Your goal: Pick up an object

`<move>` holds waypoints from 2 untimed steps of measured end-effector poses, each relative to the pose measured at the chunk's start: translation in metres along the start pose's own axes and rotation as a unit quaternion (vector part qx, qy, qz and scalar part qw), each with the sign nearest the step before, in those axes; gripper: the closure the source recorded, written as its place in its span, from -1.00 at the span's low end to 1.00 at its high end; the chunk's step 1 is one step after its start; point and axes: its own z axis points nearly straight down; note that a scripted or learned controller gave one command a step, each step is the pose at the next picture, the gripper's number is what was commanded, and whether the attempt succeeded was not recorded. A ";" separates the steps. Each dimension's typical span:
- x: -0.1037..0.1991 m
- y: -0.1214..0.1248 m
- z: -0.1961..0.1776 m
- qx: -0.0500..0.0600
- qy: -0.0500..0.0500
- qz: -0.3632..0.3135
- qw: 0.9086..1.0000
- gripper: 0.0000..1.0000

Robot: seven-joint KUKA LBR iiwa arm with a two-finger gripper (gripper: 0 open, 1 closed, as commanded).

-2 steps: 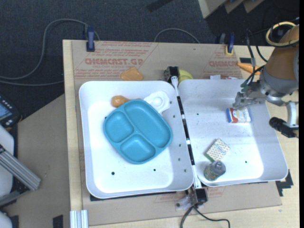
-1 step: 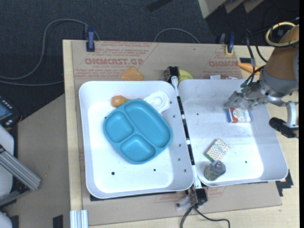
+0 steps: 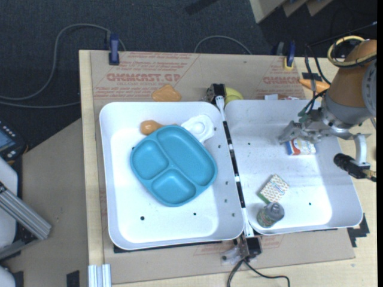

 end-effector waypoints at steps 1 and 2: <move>0.003 0.004 -0.014 -0.005 0.002 -0.001 1.000 1.00; 0.002 0.004 -0.024 -0.006 0.001 -0.001 1.000 1.00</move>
